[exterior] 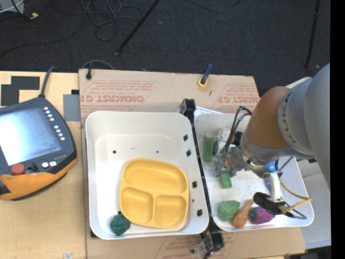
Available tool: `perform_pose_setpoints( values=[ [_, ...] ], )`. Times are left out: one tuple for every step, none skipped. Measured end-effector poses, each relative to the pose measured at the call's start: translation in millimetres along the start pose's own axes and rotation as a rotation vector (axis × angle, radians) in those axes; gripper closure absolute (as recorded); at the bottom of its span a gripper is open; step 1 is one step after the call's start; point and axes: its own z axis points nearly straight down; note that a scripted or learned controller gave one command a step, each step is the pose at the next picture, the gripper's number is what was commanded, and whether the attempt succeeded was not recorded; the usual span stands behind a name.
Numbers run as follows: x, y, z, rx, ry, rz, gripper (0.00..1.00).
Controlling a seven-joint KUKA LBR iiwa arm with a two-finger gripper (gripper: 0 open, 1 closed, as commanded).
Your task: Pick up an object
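A wooden bench (43, 220) fills the lower part of the frame, with a flat sheet of brown cardboard (161, 93) printed with red lettering lying across its middle. Two shallow white bins rest on the cardboard side by side, the left bin (102, 139) at centre frame and the right bin (299, 193) toward the lower right. At the left edge of the frame a grey and orange control pendant (32, 144) with a pale screen lies on the bench, and a small blue and yellow clamp (205, 77) sits at the cardboard's upper edge.
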Motion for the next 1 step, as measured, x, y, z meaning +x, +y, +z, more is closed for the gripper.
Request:
perform_pose_setpoints(
  values=[
    [63.4, 7.9, -95.6, -0.010, 0.001, -0.007, 1.00]
  ],
)
